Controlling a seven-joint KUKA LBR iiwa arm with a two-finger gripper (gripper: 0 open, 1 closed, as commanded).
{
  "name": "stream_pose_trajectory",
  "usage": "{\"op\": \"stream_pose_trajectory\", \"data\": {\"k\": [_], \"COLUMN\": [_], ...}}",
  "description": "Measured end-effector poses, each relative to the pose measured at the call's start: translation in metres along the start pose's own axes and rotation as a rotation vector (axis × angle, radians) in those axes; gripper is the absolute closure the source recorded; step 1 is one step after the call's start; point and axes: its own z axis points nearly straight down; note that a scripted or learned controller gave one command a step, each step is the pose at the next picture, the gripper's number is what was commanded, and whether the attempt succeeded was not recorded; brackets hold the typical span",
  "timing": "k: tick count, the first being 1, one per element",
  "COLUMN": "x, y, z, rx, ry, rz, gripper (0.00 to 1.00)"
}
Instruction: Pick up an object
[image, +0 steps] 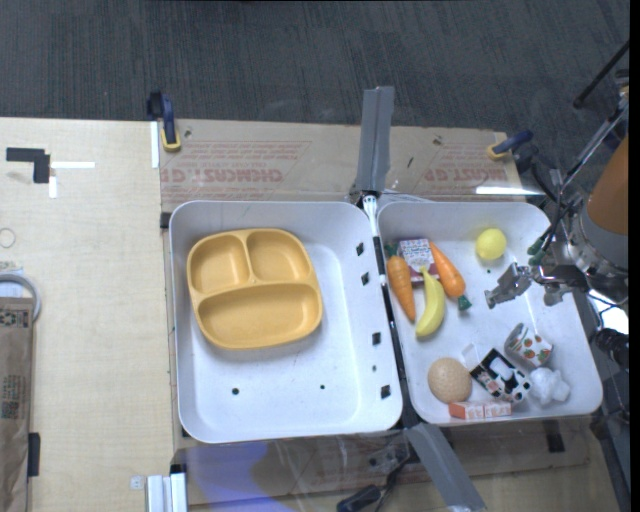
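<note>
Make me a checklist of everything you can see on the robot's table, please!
Surface: wooden bench bearing two white bins, left bin and right bin.
Job's things: banana, two carrots, lemon, egg, small toys, all in the right bin.
Clutter: yellow divided plate in the left bin.
Grippers: gripper over the right bin, holding nothing.
Cables: dark cables at right.
Surroundings: dark carpet; clamps.

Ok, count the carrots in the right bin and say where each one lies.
2. One carrot lies along the right bin's left wall, beside the banana. The other carrot lies slanted on the banana's right side. The pile of toys by the near wall could hide more.
</note>
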Motion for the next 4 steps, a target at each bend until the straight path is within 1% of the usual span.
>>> {"op": "stream_pose_trajectory", "data": {"k": [1, 2, 3, 4], "x": [-0.011, 0.025, 0.024, 0.017], "y": [0.055, 0.093, 0.093, 0.069], "z": [0.034, 0.128, 0.118, -0.006], "rx": [-0.003, -0.005, -0.005, -0.006], "ry": [-0.002, -0.002, -0.002, -0.004], "rz": [-0.284, -0.254, -0.251, -0.761], "gripper": [0.00, 0.00, 1.00, 1.00]}}
